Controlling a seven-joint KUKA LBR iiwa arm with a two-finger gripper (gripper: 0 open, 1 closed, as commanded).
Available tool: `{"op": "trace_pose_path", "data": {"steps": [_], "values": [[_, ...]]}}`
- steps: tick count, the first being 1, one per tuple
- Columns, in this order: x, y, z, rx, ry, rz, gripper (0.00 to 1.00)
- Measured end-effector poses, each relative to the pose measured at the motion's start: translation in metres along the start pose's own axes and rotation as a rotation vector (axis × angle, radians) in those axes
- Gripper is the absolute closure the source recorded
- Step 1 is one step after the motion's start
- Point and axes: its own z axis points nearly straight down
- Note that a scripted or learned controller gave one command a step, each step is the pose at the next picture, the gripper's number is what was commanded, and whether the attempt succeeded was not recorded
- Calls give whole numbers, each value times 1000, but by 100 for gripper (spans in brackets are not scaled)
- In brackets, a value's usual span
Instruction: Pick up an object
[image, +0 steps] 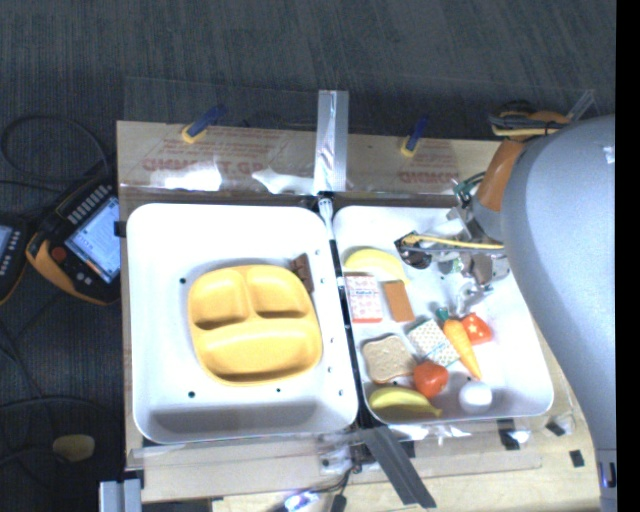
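Two white bins seen from above. Gripper poised low in right bin, above carrot; finger state cannot be told. Carrot crowded by tomato and bread. Straight, centred descent judged best, neighbours avoided.

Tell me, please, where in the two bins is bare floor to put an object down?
Left bin: bare floor all around the yellow tray, widest along the near wall. Right bin: free patch between the carrot and its right wall. Crowded along the divider, from the bread slice to the banana.
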Motion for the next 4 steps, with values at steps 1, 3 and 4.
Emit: {"op": "trace_pose_path", "data": {"steps": [1, 3, 4], "values": [[-29, -8, 0, -10, 0, 10, 0], [2, -48, -85, 1, -10, -733, 0], [-37, -62, -19, 3, -9, -967, 0]]}}
